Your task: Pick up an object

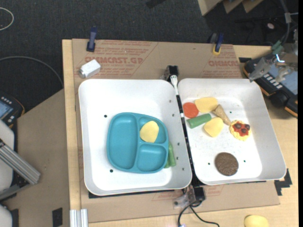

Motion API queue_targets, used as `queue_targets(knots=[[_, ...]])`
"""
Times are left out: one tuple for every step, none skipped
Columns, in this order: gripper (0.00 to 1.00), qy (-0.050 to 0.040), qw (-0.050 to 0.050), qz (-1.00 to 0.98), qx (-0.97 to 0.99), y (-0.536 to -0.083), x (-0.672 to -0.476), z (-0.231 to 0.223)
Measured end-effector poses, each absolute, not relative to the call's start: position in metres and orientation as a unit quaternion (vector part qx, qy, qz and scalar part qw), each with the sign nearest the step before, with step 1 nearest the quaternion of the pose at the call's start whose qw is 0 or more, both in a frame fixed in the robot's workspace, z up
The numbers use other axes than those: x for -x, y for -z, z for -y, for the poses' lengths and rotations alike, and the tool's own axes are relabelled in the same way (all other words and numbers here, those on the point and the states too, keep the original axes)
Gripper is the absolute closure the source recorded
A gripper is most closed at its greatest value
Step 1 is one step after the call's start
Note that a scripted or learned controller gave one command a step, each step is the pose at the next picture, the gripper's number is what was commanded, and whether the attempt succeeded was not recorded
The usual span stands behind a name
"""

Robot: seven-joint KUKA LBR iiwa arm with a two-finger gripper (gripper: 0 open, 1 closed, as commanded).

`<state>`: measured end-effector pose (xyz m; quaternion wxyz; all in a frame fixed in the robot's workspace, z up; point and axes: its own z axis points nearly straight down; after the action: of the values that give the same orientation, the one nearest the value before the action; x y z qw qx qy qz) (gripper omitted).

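Objects for picking lay in both white bins. In the right bin (pixel 270 126), a cluster sat in the far half: a red round piece (pixel 191 109) at the left, a pale yellow piece (pixel 206 104) just right of it, and a green stick-shaped piece (pixel 199 120) just near of the two. A second yellow piece (pixel 213 126) lay right of the green one, with a tan cone (pixel 221 113) slanting along its far side. A small yellow toy with red dots (pixel 240 130) lay right of that, near the cone's narrow end. A brown disc (pixel 227 164) rested alone, nearer the camera and apart from the cluster.

In the left bin (pixel 94 108) sat a blue divided plate (pixel 123 145), and a yellow rounded object (pixel 149 131) lay in its far-right compartment. A green strip (pixel 170 155) lay against the plate's right edge.

Both bins stood on a cardboard-covered surface (pixel 142 56). Two blue clamps (pixel 92 39) gripped its far edge, and a small white block (pixel 90 68) lay on it beyond the left bin's far-left corner. Another yellow object (pixel 255 220) sat at the near right, outside the bins.

What looked like the gripper (pixel 259 72) hung at the far right, beyond the right bin's far-right corner and well apart from every object. Whether it was spread or pressed together could not be told, and nothing was seen in it.
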<state>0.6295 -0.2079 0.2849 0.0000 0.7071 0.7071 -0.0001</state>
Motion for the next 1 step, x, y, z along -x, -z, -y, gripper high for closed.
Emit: queue_targets(knots=[[0.0,-0.0053,0.008,-0.709,-0.705,-0.4244,-0.6021,0.1588]])
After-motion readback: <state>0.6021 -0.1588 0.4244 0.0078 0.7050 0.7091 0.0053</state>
